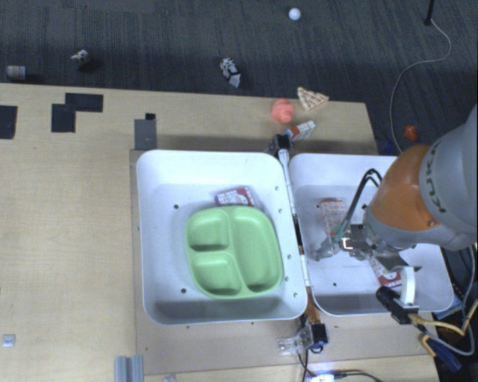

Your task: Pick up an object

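Items I see from the overhead camera:

1. Light wooden desk [67,224], carrying two shallow white bins side by side; dark carpet floor beyond its far edge.

2. Left white plastic bin [160,186]. Holds a pale green three-compartment plastic tray [233,250], lying flat near the middle, and a small red-and-white printed packet [234,197] touching the tray's far edge.

3. Right white plastic bin [328,295]. Holds a clear crinkled wrapper with reddish print [329,213] in the far-left part, and a small red-and-white packet [388,280] near the front right, partly covered by the arm.

4. Grey arm with orange band [403,198], reaching in from the right over the right bin. Its gripper [337,245] sits low in that bin, just in front of the clear wrapper. Whether it touches the wrapper I cannot tell. The jaws are too small and blurred for me to tell if they stand wide or narrow, and I see nothing clearly between them.

5. On the desk behind the bins: a pink round ball [282,111], a tan wedge-shaped toy slice [312,98] just beside it, and a small white-and-red tube [302,130] near the bins' shared corner.

6. On the floor: a small white ball [294,13] and a crumpled black-and-white scrap [231,71]
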Tool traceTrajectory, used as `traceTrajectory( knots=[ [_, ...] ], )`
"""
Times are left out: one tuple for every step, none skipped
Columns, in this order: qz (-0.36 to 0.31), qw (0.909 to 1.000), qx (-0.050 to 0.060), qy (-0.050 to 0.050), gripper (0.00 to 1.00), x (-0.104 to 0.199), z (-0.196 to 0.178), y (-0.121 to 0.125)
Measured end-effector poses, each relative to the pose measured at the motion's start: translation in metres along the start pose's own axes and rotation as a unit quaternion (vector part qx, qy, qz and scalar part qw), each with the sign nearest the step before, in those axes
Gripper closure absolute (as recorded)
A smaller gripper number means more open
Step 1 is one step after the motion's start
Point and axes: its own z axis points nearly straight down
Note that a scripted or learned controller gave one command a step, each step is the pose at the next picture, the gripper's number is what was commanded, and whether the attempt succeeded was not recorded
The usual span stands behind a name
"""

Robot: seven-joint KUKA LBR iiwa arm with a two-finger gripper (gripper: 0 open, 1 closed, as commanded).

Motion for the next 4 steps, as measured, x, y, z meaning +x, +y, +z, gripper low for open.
traceTrajectory(
  knots=[
    [0.0, 1.0, 0.002, 0.0, 0.0, 0.0, 0.001, 0.023],
    [-0.002, 1.0, -0.002, 0.0, 1.0, 0.0, -0.011, 0.025],
    [0.0, 1.0, 0.003, 0.0, 1.0, -0.078, -0.053, 0.04],
    [0.0, 1.0, 0.003, 0.0, 0.0, -0.077, -0.052, 0.04]
  ],
)
